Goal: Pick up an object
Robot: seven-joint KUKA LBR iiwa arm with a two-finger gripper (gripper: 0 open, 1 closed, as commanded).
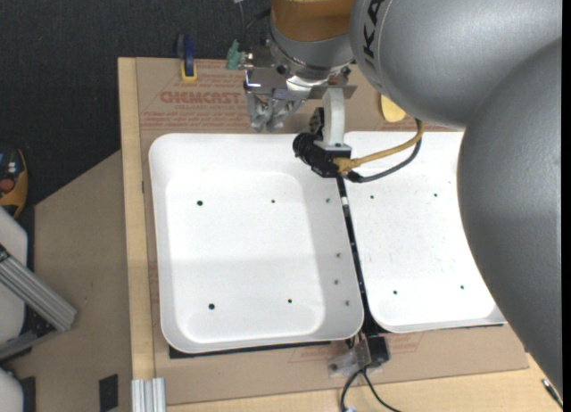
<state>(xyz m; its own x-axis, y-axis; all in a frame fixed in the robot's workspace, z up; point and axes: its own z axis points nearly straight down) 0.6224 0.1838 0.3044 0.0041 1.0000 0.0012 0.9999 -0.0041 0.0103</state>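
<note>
My gripper (268, 114) hangs over the brown board just past the far rim of the left white bin (162, 223), near that bin's far right corner. It is small and metallic, under the orange band of the arm, and partly lost against the clutter behind it. Nothing shows held in it. The right white bin (428, 308) lies beside the left one, and the grey arm covers its far and right parts. A yellow object (391, 107) peeks out from under the arm beyond the right bin's far rim.
A black fitting (319, 152) with a yellow cable hangs off the wrist above the divide between the bins. A blue and yellow clamp (187, 58) and a green clamp (234, 53) sit on the board's far edge. A cable plug (368, 352) lies at the near edge.
</note>
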